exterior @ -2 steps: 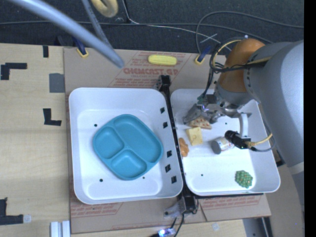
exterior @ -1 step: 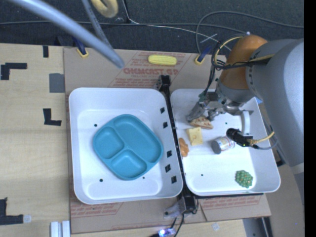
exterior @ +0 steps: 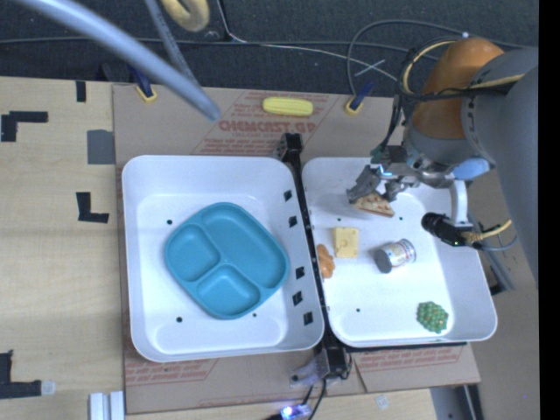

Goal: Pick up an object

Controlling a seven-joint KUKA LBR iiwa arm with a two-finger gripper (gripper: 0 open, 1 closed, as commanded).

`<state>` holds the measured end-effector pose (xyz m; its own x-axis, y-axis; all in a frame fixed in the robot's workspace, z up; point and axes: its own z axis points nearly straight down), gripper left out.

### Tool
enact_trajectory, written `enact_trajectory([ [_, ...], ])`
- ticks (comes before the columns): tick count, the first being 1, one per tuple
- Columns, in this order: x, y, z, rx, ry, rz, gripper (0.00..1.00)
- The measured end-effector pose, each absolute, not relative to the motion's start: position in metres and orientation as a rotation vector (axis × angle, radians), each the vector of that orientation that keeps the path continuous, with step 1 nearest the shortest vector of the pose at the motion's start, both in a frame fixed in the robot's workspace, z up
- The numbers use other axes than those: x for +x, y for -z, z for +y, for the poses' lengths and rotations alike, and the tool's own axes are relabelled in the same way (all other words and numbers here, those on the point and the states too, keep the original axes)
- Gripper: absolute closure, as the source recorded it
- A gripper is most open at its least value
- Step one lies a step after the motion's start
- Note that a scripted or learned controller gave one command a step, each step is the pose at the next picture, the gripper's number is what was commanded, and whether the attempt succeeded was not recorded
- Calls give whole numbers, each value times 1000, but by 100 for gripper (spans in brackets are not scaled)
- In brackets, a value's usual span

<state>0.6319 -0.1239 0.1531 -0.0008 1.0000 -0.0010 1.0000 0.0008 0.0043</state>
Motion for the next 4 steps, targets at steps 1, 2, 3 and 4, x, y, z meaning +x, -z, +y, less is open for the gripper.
enact_trajectory([
  [1, 640, -213, -118, 2216, -5, 2221, 100],
  [2, 641, -250, -118, 2218, -3, 2221, 100],
  [3, 630, -242, -72, 2217, 2, 2228, 100],
  [4, 613, -245, -19, 2217, 2, 2229, 100],
])
